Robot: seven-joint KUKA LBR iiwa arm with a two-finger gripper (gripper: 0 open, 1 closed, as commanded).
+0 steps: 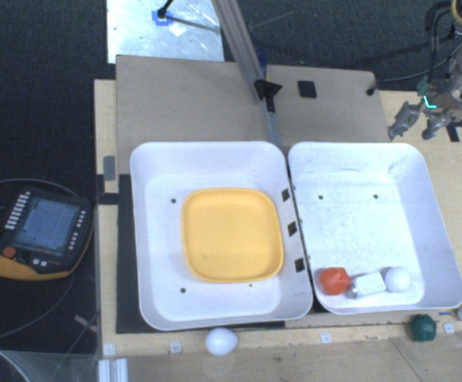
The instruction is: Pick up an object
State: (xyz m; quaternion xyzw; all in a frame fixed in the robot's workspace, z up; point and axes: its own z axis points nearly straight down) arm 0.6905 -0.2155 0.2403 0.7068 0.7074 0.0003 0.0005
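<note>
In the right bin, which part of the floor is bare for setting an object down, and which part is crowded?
The right bin has a bare floor across its far and middle parts, bordered by the far wall and the divider side. It is crowded along the near wall, where the orange-red object, the white block and the white ball lie in a row.

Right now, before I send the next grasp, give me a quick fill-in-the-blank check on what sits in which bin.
1. The yellow plate lies in the ____ bin in this view.
2. The orange object lies against the right bin's ____ edge.
3. The white egg-shaped object lies ____ both bins, on the bench.
4. The gripper hangs near the right bin's far ____ corner.

Missing words: left; near; outside; right
</note>
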